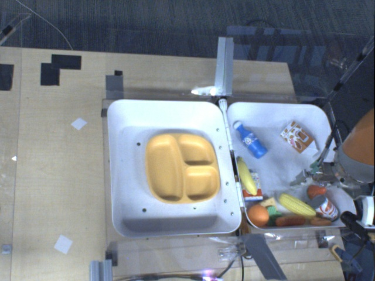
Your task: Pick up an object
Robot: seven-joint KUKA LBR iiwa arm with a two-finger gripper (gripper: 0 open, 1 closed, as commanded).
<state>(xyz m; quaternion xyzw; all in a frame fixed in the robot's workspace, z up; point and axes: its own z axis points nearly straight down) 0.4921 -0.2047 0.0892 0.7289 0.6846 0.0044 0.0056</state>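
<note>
Low along the right bin's front wall, nearest the camera, sits a cluster of toy food: round orange plastic fruit (258, 215) at the left, a dark red sausage-shaped piece (291, 220) beside it, a yellow corn cob (297, 204) lying slantwise just above that, a small red-and-white can (327, 209) on its side at the right end. A small red tomato-like piece (316, 190) lies just above the can.

Grey arm with orange band (359, 151) enters from the right edge, over the right white bin (266, 113), wrist angled down and to the left. Gripper (313, 177) hangs low, near the bin's right wall, just above the tomato-like piece and the can. Fingers are thin dark shapes against clutter; cannot tell how far apart they are or whether anything sits between them.

Other things in the right bin: yellow banana (248, 178) lying lengthwise against the left wall, blue plastic bottle with white cap (250, 140) tilted in the upper left, brown-and-white snack packet (296, 136) in the upper right, well apart from the gripper.

Left white bin (126, 174) holds a yellow three-compartment plastic tray (181, 167), flat, roughly centred. Both bins rest side by side, touching, on a light wooden bench (53, 174).
</note>
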